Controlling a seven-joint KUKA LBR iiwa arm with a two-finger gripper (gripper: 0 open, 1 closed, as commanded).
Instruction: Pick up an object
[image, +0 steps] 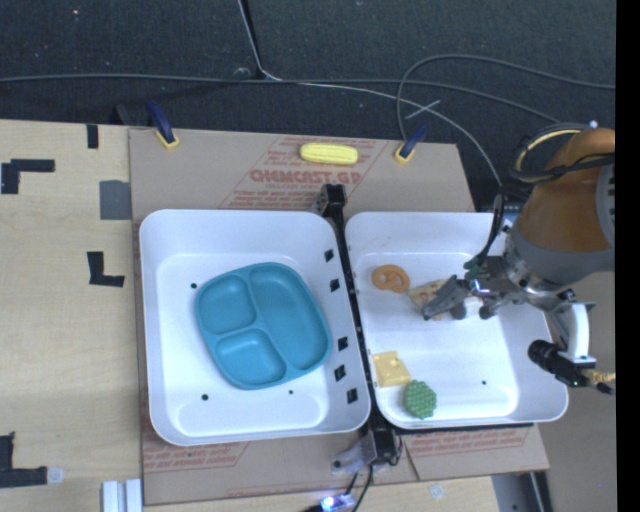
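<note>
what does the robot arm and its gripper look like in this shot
The arm is bulky and rounded, with an orange band above a grey wrist section. A thin pale cable loops over its top. The gripper is dark grey metal, slimmer than the arm, and a black cylindrical part with a white bracket sits beside the wrist.

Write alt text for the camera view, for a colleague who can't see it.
The arm's gripper hovers low in the right bin, beside a tan piece and a pretzel-shaped item; a yellow block and green ball lie nearer the front. The left bin holds a blue divided plate.
</note>
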